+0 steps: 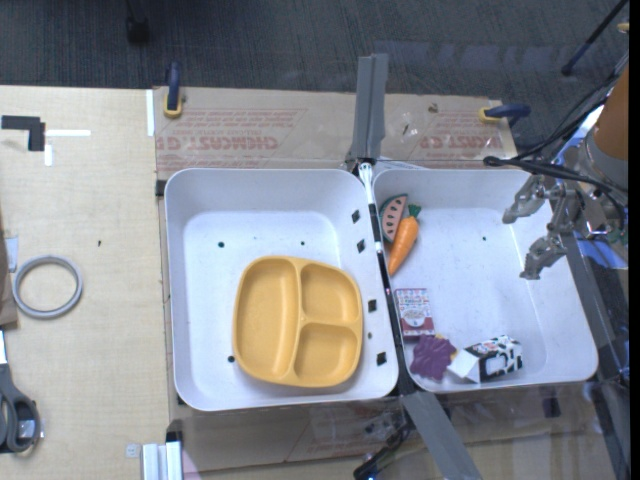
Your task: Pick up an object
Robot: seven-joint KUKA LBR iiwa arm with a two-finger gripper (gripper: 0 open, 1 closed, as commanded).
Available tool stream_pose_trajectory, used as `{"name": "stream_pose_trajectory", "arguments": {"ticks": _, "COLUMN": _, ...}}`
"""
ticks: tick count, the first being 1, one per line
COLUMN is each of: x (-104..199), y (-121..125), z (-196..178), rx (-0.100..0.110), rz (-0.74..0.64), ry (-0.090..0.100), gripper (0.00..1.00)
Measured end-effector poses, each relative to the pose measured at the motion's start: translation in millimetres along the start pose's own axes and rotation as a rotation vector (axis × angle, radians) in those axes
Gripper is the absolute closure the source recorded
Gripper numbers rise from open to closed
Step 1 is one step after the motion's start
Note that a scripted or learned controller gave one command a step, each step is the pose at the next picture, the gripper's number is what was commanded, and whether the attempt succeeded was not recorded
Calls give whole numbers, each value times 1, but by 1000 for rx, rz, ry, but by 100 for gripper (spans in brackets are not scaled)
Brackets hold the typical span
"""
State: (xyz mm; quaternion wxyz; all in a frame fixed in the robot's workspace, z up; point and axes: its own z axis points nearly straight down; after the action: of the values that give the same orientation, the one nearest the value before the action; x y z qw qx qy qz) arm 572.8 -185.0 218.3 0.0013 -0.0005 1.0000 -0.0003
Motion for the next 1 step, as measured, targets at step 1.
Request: {"name": "stream_pose_trajectory", "arguments": {"ticks": 1, "x": -87, "y": 122, "z": 27, "rx": -1, "rz": 180, "ry": -1, "gripper": 0}}
